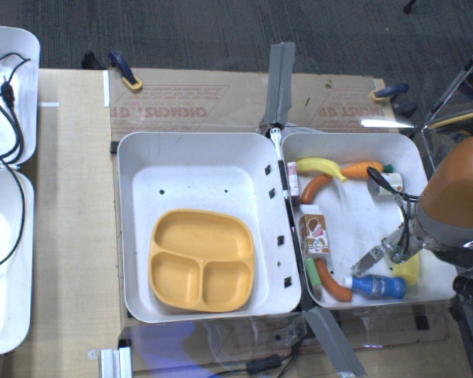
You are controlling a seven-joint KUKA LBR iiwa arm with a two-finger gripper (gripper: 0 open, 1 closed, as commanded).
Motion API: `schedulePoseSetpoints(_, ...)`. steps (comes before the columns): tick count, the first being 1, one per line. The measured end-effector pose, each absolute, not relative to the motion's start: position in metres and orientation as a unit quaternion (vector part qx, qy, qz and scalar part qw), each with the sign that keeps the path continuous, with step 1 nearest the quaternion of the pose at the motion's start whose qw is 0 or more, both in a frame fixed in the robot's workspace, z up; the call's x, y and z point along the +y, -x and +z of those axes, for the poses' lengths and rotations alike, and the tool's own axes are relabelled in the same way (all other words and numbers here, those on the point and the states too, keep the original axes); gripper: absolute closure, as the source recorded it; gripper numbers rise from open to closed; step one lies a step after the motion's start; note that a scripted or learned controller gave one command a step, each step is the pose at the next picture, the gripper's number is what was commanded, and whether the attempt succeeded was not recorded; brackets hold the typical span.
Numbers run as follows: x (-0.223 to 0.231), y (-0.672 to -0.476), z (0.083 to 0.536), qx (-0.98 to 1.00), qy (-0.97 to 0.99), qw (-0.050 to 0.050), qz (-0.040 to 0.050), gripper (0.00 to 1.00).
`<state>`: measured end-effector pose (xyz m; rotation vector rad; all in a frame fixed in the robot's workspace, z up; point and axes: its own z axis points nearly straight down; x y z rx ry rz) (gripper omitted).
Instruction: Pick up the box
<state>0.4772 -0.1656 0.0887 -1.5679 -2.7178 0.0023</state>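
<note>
The box is lying flat against the left wall of the right bin, a small brown carton with a white and red printed label facing up. A hot dog is sitting just above it, a green piece just below. The gripper is hanging well to its right, close over a blue bottle; whether the claw is wide or narrow I cannot tell.

- Cardboard sheet behind bins carried red print, upside down, repeated twice, roughly "CHEMCO"; not fully legible.
- Box label was too small to read.
</note>
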Motion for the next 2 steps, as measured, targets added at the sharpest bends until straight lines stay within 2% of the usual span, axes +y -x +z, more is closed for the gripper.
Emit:
schedulePoseSetpoints(1, -0.1189, -0.4770, 0.0879, -0.893, 0.449, 0.004, 0.0007, 0.00)
schedulePoseSetpoints(2, -0.1196, -0.4774, 0.0937, -0.893, 0.450, 0.006, 0.0009, 1.00)
